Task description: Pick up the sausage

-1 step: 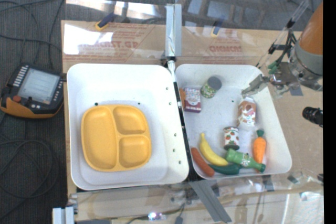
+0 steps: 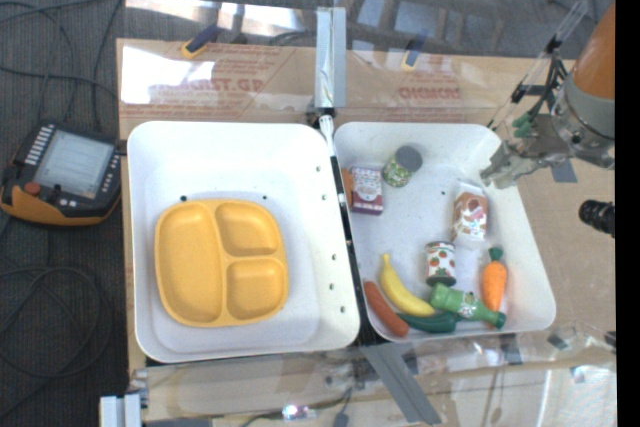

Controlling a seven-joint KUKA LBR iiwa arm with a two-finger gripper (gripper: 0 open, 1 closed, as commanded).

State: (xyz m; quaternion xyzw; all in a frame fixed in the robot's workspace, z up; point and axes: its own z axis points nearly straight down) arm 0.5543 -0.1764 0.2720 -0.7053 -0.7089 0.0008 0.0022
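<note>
Camera view, sausage (image 2: 384, 308) front of right bin (image 2: 520, 215), pincer (image 2: 503, 170) tips unclear

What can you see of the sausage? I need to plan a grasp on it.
The sausage is a small reddish-brown toy, smooth like plastic, with rounded ends. It lies flat and slanted in the right bin, at its near left corner against the sloping wall. The banana lies right beside it, seemingly touching.

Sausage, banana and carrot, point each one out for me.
sausage (image 2: 384, 308), camera view, middle of its red body
banana (image 2: 400, 290), camera view, middle of its curve
carrot (image 2: 493, 283), camera view, orange body
</note>
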